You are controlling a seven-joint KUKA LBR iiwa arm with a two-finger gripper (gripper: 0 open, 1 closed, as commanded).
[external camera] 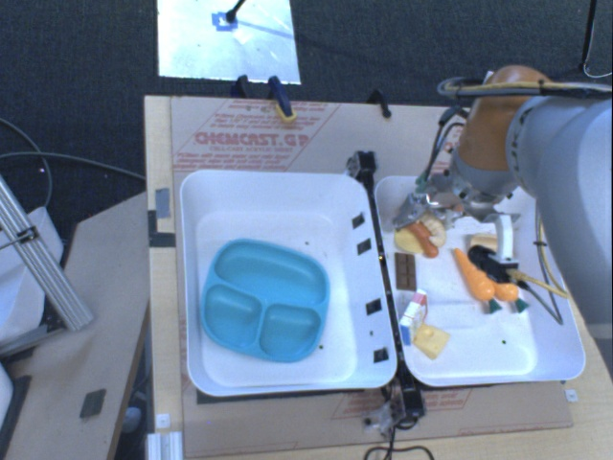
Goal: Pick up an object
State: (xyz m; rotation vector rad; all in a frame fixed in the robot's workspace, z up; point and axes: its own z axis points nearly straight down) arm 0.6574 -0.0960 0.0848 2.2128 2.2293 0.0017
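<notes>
Bench w/ right bin [546, 357]: hand [421, 214] (fingers unclear) hides hot dog [424, 241] partly.

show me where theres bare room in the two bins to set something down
Left bin: bare floor behind the blue tray, toward the far wall. Right bin: bare near corner right of the yellow block, below the carrot. Crowded: under the hand, around the hot dog.

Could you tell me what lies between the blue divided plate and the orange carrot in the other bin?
In the camera view, between the blue plate and the carrot run the bins' adjoining walls; a brown bar follows.
</notes>
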